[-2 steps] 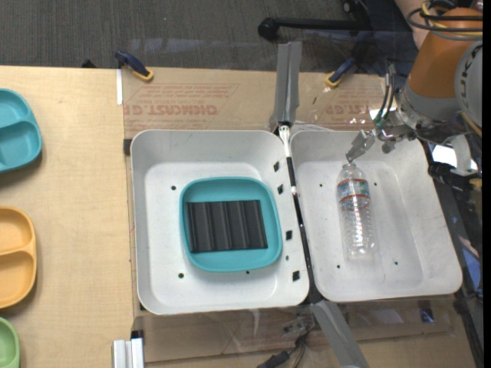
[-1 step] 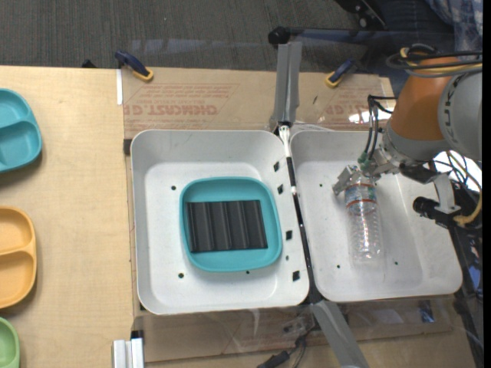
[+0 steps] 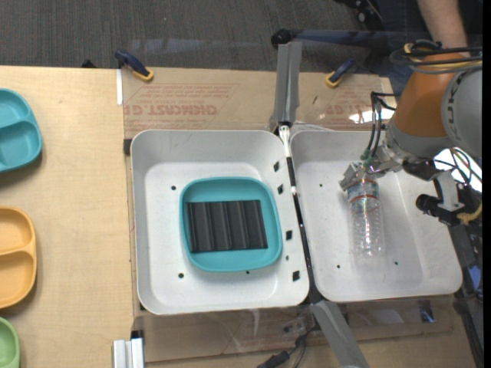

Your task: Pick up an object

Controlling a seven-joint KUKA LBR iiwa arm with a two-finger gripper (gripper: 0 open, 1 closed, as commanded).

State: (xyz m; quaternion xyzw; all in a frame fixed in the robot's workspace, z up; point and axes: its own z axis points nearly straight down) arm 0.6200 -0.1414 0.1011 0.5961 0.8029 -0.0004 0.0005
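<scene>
Hand at cap end of clear ribbed plastic bottle lying in right bin; grip unclear. Left bin holds teal rounded tray, dark ridged insert.

Clear plastic bottle flat in right bin
</scene>
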